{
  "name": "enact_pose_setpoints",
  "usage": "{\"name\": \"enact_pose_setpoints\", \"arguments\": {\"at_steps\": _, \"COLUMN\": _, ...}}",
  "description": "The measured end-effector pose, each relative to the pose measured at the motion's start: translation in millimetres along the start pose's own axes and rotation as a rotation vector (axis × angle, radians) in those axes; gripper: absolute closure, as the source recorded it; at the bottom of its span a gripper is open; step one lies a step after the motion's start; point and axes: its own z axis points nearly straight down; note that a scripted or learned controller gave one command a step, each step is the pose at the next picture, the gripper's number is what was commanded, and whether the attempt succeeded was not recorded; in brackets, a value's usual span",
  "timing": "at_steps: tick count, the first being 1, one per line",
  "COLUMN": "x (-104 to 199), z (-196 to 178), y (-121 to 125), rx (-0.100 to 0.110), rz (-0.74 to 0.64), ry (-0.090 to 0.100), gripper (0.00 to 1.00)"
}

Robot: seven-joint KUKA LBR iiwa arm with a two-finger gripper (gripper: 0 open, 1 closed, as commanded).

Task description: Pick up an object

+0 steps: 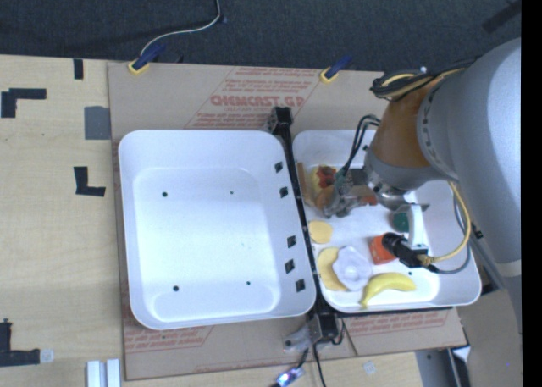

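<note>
My gripper (340, 197) reaches down into the right bin (449, 288), in its upper left part, among small toy foods. A red and orange piece (324, 179) lies right beside the fingertips. Below it a small yellow round piece (320, 231) rests on the bin floor. Further down lie a white crumpled item (351, 268) on a yellow slice, a yellow banana (388, 286), and a red-orange piece (383, 248). The arm covers the bin's upper right.
The left bin (203, 224) sits beside the right one, parted by a black clip strip (288, 207). Both stand on a cardboard sheet (220, 97). A cable (182, 34) runs off at the back. The grey arm (474, 140) fills the right side.
</note>
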Motion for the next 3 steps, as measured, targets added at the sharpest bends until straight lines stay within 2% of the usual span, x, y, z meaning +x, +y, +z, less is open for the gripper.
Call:
{"name": "enact_pose_setpoints", "arguments": {"at_steps": 1, "x": 74, "z": -156, "y": 74, "rx": -0.018, "rz": -0.009, "ry": 0.001, "gripper": 1.00}}
{"name": "enact_pose_setpoints", "arguments": {"at_steps": 2, "x": 113, "z": -325, "y": 87, "rx": -0.011, "rz": -0.004, "ry": 0.001, "gripper": 1.00}}
{"name": "enact_pose_setpoints", "arguments": {"at_steps": 3, "x": 206, "z": -409, "y": 86, "rx": -0.004, "rz": -0.004, "ry": 0.001, "gripper": 1.00}}
